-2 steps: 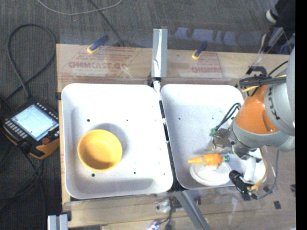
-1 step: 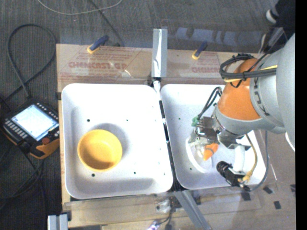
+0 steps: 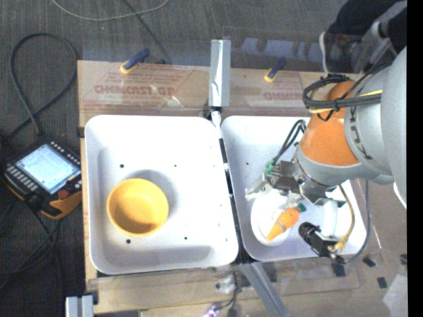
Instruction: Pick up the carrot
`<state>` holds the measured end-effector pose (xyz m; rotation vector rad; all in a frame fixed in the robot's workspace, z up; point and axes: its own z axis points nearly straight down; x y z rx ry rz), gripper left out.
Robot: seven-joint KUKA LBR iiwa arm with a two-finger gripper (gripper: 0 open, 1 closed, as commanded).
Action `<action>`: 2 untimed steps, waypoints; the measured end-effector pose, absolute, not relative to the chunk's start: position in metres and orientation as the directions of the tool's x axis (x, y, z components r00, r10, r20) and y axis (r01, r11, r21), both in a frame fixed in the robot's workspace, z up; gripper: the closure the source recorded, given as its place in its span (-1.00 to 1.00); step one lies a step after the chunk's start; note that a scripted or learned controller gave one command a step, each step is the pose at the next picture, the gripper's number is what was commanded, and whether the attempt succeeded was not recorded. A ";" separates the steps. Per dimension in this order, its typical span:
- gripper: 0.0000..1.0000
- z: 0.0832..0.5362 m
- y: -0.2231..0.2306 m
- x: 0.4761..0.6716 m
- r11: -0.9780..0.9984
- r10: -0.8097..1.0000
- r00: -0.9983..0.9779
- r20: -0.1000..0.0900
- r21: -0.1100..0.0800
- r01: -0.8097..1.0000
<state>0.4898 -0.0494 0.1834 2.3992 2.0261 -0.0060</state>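
Two shallow white bins are seen side by side on the bench. The left bin [image 3: 99, 177] holds a yellow bowl [image 3: 137, 206] in its near left part. The right bin [image 3: 248, 137] is partly covered by the grey arm [image 3: 370, 131], which reaches in from the right with its orange band [image 3: 327, 140] above the wrist.

The gripper [image 3: 289, 200] is placed low over the near part of the right bin. Whether the jaws are wide or narrow cannot be told, because the wrist hides them from above.

A small white plate [image 3: 261, 224] lies in the near part of the right bin, and the carrot [image 3: 282, 222] rests on it, tilted, with its green top at the far right end, just under the gripper. It cannot be told if the carrot is touched or already gripped.

It is judged that the grasp may fail: only the thick end of the carrot is near the gripper, so the tapered body could slip out or turn when lifted. The plate could also be pushed or caught by the gripper, and the carrot could be rolled off it
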 end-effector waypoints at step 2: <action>1.00 0.100 -0.110 0.489 -0.228 0.974 0.228 0.003 0.015 0.974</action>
